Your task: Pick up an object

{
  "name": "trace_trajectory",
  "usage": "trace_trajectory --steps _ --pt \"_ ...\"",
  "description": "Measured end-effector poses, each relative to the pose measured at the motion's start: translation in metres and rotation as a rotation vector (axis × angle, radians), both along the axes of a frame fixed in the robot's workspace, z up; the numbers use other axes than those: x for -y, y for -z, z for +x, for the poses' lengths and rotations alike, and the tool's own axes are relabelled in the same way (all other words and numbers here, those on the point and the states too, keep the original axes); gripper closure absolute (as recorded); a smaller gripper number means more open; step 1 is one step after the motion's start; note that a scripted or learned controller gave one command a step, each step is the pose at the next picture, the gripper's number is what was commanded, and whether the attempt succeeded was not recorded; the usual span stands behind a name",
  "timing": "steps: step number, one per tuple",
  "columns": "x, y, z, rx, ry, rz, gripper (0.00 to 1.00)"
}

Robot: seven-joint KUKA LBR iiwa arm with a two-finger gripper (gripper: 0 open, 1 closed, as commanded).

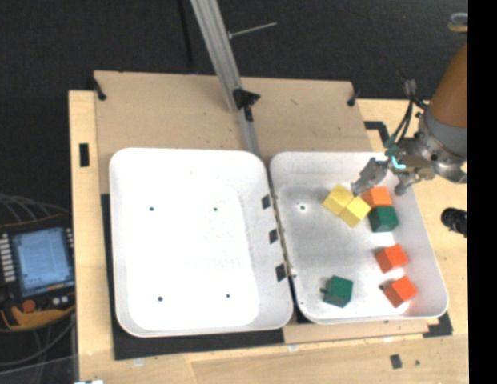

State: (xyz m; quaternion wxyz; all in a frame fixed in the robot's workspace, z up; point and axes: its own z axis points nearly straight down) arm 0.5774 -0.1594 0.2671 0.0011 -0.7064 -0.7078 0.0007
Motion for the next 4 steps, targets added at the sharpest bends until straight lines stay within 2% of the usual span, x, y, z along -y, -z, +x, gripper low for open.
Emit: trace_trajectory --steps 1,4 --pt "0.0 -0.002 0.001 0.004 0.0 -0.001 0.0" --pt "0.011 0.126 -0.005 -0.001 0.004 -0.002 0.0"
